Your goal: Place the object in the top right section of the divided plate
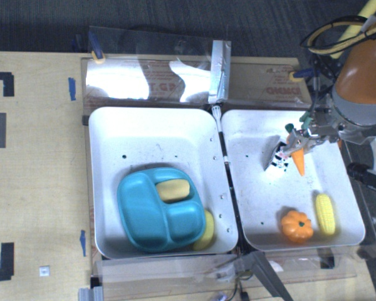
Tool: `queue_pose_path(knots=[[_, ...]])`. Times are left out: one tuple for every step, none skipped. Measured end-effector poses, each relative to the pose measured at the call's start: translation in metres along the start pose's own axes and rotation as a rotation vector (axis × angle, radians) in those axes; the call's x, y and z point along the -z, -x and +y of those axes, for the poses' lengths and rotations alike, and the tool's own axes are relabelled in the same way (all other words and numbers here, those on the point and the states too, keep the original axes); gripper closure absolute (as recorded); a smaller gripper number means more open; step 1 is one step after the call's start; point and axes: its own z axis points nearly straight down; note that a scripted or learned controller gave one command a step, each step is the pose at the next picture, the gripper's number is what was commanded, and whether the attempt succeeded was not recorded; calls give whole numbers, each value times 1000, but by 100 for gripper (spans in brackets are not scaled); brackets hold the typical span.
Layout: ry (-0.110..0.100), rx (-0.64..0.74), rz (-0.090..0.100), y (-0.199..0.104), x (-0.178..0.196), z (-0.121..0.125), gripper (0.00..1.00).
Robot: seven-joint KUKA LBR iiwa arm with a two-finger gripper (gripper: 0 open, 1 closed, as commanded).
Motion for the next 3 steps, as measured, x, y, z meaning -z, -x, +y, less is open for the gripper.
queue_pose_path(knots=[[9,496,-2,-52,50,63,100],[10,586,-2,-96,116,101,100],[-5,535,3,-90,4,97,100]])
